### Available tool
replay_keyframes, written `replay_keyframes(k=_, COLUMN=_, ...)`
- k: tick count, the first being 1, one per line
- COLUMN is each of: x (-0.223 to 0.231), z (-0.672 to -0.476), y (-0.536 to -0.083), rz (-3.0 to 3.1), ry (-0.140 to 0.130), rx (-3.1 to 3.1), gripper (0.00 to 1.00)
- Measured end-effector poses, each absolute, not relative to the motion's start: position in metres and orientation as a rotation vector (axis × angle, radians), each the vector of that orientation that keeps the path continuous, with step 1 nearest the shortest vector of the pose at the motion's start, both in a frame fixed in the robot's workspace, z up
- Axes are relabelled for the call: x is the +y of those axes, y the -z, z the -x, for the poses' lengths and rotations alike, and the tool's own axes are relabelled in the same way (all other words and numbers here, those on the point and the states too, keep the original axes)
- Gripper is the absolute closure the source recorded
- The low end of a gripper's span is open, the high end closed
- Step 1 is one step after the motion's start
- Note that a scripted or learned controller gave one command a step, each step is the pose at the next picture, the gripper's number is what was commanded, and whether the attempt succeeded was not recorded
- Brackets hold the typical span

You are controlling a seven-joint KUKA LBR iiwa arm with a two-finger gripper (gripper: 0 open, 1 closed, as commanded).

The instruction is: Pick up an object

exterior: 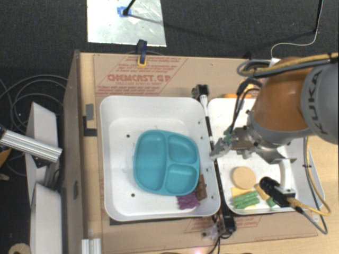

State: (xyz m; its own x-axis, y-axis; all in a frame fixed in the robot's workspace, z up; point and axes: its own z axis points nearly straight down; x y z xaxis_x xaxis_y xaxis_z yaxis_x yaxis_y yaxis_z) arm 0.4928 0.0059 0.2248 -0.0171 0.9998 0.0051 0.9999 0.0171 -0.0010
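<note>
Round tan biscuit-like disc [244, 177] lies in the right white bin [229, 108], near side. Gripper [225, 144] hangs beside the divider; its opening cannot be told. Descend centred over the disc.

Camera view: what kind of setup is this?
Likely a robot grasping test bench in a lab: a KUKA arm over two white bins, toy items like the teal plate, loose cables.

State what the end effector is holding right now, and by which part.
Cannot be told: the end effector sits over the wall between the two bins, and no object is visible in it.
</note>
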Motion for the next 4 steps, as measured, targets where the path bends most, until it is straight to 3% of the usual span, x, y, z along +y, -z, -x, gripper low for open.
replay_keyframes(k=1, x=-0.08, z=-0.551, y=-0.287, rz=2.235, ry=0.008, rx=-2.226, gripper=0.0)
replay_keyframes(k=2, x=-0.009, z=-0.55, y=-0.178, rz=2.205, ry=-0.005, rx=-2.226, gripper=0.0)
replay_keyframes(k=3, x=-0.086, z=-0.493, y=-0.184, rz=2.228, ry=-0.004, rx=-2.212, gripper=0.0)
replay_keyframes(k=4, x=-0.122, z=-0.594, y=-0.082, rz=2.223, ry=0.008, rx=-2.233, gripper=0.0)
